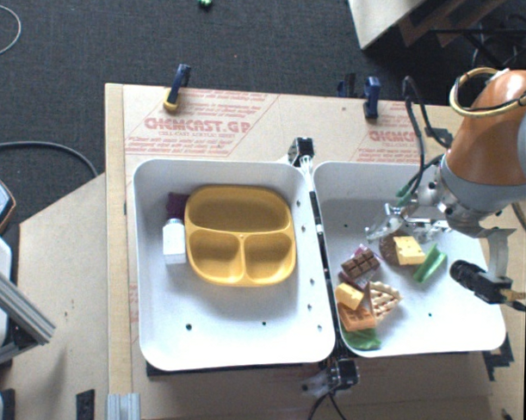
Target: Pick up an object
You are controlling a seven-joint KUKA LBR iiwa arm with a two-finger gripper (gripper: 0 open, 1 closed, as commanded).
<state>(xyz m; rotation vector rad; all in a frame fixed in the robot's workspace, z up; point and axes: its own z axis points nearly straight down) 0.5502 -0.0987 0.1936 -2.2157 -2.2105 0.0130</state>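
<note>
the pick looks unfinished: no item is lifted, and everything in view rests on a bin floor. the gripper (399,220) hangs low over the right bin (350,186), near the middle of its floor, with the grey-and-orange arm (494,127) coming in over that bin's right edge. its metal fingers appear spread apart with nothing seen between them, though they are small and partly lost against the white floor. what is left, by my reading, is to close on an item and raise it clear.

the likeliest target is the yellow cheese block (408,250), a pale yellow slab with small holes, lying flat just below the fingertips, toward the right bin's centre. it rests against a dark brown round piece (388,247) on its left, and a green pod (431,264) lies just beside it on the right. whether the fingers touch the cheese is not clear.

further toward the right bin's front-left corner sit a chocolate bar (359,266), a lattice waffle (382,297), a yellow wedge (349,296), an orange block (357,317) and a green leaf (363,339), bunched close together and partly overlapping.

the left bin (155,330) holds a yellow divided plate (240,234) near its centre, with a small white bottle (174,240) touching the plate's left side and a dark purple item (177,202) just behind the bottle.
</note>
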